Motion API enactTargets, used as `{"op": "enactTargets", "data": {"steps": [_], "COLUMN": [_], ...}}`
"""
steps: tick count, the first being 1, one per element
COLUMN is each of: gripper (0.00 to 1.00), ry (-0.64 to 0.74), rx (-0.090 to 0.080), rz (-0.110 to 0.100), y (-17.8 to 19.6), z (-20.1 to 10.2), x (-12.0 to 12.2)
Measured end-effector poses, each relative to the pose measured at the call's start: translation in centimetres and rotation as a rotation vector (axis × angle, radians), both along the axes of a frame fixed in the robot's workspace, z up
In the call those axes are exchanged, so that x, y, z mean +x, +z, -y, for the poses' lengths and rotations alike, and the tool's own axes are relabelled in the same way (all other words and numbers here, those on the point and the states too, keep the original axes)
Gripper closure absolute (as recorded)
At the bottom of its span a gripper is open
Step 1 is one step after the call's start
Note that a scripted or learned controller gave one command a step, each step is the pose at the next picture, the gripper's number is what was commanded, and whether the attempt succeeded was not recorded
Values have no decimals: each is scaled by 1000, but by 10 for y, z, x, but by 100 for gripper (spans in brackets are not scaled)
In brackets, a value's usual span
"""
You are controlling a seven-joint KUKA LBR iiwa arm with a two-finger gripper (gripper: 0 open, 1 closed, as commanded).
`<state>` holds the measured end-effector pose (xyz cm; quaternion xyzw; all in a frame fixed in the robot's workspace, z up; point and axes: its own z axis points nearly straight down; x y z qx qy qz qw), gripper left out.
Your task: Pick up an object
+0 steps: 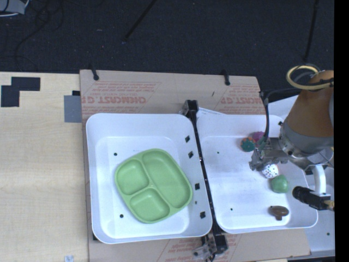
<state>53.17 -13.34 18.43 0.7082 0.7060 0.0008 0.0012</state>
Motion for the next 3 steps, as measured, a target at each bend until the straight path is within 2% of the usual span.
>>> {"op": "enactTargets", "data": {"steps": [1, 2, 3], "gripper": [100, 100, 100], "ry": [3, 3, 7], "rx": [-1, 0, 3], "rz": [1, -2, -8], "y": [63, 93, 74], "z": [4, 5, -50], "x": [0, 0, -12]}}
